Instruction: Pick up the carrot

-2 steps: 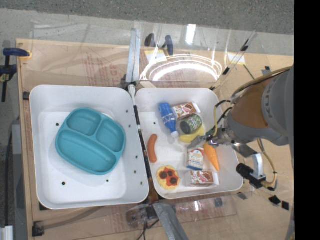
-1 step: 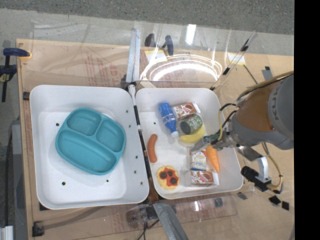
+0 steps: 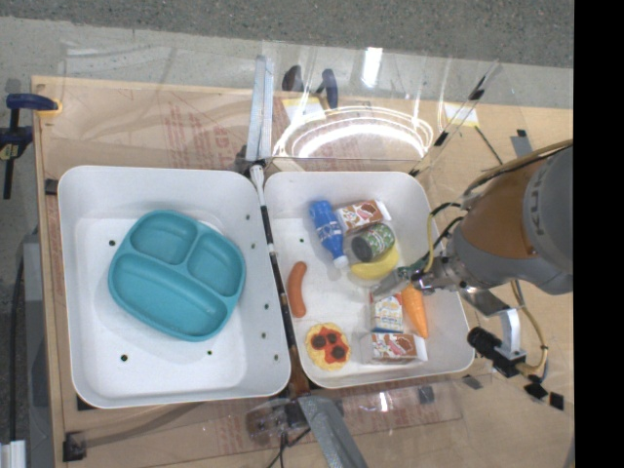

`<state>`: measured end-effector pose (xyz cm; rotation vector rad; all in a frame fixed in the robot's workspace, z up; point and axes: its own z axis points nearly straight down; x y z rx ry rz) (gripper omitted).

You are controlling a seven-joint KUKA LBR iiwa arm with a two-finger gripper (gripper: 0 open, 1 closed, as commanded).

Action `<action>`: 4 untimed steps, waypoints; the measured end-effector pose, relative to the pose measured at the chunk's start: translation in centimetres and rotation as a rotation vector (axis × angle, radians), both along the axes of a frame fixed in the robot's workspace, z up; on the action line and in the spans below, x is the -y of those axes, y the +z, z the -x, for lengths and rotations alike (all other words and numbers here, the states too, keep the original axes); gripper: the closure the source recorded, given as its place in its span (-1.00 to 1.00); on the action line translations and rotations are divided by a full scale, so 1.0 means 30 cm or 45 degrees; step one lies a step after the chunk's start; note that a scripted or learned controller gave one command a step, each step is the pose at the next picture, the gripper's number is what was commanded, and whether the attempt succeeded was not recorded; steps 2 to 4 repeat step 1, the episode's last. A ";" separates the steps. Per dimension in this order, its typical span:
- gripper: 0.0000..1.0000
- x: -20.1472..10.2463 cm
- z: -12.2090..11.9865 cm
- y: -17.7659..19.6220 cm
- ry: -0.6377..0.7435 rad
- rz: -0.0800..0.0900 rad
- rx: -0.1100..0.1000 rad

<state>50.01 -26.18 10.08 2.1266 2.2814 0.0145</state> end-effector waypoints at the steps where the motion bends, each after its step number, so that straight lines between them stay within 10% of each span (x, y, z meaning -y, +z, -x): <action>1: 1.00 0.003 -0.001 0.041 0.005 0.000 -0.002; 4: 1.00 0.003 -0.001 0.041 0.005 0.000 -0.002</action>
